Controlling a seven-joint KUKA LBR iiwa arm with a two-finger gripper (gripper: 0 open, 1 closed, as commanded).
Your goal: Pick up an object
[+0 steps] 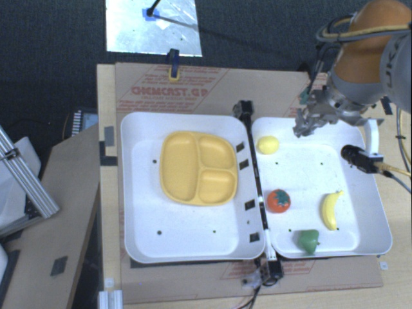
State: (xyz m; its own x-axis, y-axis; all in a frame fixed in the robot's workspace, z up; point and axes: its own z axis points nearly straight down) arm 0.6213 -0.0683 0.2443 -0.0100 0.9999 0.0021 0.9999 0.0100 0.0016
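Hovering over the right bin's (380, 234) far edge, the gripper (304, 129) hangs above the lemon (268, 145), probably lining up a grab. Tomato (278, 200), banana (330, 209) and green pepper (308, 240) lie toward the near edge.

We read this as a robotics lab bench, not a home. Two shallow white bins (193, 253) sit side by side on a printed cardboard sheet (168, 90) over a plywood bench (106, 95), joined by black clips (244, 166). A grey industrial arm (370, 50) with loose cabling reaches in over the bench's right edge. Aluminium extrusion (26, 179) stands off the left edge, and a reflective plate (152, 19) lies on dark carpet beyond the far edge. Toy food (279, 200) serves as test props.
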